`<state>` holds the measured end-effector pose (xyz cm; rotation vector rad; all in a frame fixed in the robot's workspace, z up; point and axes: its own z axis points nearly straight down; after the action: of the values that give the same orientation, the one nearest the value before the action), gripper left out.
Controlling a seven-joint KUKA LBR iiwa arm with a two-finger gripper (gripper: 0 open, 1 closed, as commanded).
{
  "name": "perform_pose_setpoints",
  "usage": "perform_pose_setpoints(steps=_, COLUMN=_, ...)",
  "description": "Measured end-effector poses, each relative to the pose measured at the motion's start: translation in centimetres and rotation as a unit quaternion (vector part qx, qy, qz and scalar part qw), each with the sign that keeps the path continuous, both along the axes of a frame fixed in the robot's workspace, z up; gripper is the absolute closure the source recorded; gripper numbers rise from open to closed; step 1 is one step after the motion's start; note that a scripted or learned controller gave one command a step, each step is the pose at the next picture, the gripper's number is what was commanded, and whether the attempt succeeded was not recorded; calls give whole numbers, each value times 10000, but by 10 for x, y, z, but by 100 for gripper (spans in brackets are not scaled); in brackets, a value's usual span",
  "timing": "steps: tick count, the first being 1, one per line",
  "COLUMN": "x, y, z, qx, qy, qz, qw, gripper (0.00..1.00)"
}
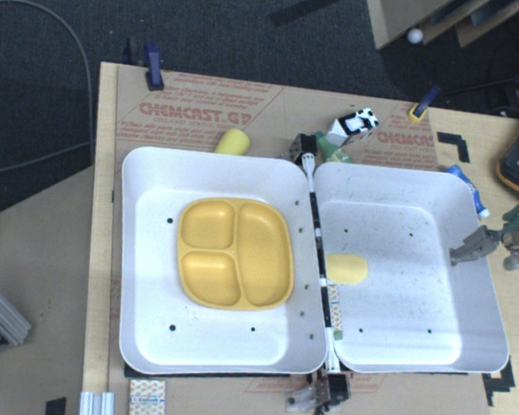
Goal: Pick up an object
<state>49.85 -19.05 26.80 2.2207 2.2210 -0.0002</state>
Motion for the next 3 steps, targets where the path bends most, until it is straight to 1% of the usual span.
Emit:
perform_pose_setpoints(steps=1, x=21, y=51, z=-111, qx=8, qy=10, qz=2, qw=10000, gripper=0)
perform_pose_setpoints(steps=2, x=63, y=96, z=-158, qx=2, qy=-2, qz=4, qw=10000, gripper=0)
perform_pose_setpoints(steps=3, x=50, y=98, z=-183, qx=7, qy=6, qz=-2, qw=10000, gripper=0)
